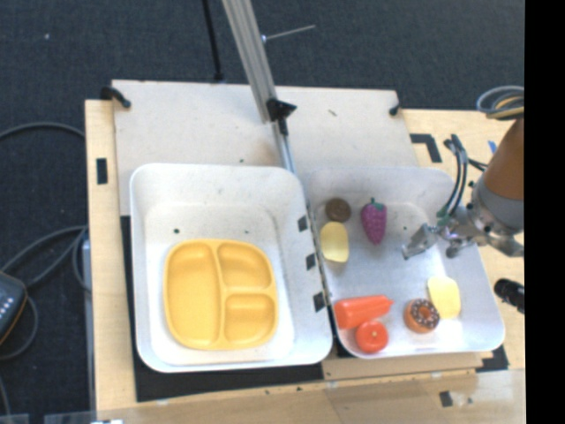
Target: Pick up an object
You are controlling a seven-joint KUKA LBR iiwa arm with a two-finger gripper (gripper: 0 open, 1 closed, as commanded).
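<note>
Gripper (433, 238) over right bin (481, 338), finger state n/a (can't tell), nothing held; descend vert. onto yellow block (444, 296) just below-right, centred.

A tray (221, 291) lies in the left bin (150, 193); right of it, toys lie in the right bin (481, 276).

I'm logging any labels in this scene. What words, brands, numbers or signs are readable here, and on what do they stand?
No readable text.
Yellow divided tray in the left bin: plain, no lettering.
Toy foods in the right bin, such as the purple fruit and the donut: no labels.
Black marks on the bench: shapes, not letters.
Arm and pincer: no marking legible.
</note>
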